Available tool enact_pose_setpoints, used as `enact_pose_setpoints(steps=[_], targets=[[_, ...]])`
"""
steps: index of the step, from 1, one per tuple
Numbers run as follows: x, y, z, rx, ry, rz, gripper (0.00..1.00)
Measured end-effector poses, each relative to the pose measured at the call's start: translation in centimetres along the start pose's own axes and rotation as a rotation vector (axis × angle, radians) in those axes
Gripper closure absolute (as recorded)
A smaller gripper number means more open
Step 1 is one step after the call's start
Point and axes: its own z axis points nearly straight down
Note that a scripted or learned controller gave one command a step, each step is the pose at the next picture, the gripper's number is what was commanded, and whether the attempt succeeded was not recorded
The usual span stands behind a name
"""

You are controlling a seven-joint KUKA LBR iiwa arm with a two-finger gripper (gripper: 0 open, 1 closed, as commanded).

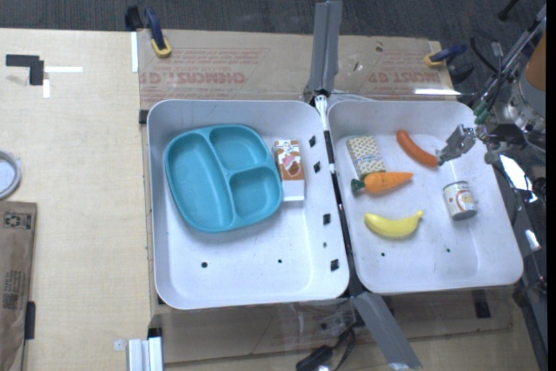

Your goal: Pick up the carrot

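The right bin (486,274) holds the carrot (387,181) at its middle, with a sausage (417,149), banana (394,224), can (460,200) and packet (367,155). The left bin (234,274) holds a blue tray (225,178) and a small box (289,161). The gripper (453,145) hangs by the sausage, seemingly open and empty.

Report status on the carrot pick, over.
Gripper over right bin's far right side, holding nothing. Carrot lying loose mid-bin. Sausage sits between gripper and carrot; banana just below it.
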Motion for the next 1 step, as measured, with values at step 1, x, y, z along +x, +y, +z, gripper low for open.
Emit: enact_pose_setpoints(steps=[1], targets=[[1.70,5.21,3.58,-0.003,-0.002,-0.180,0.00]])
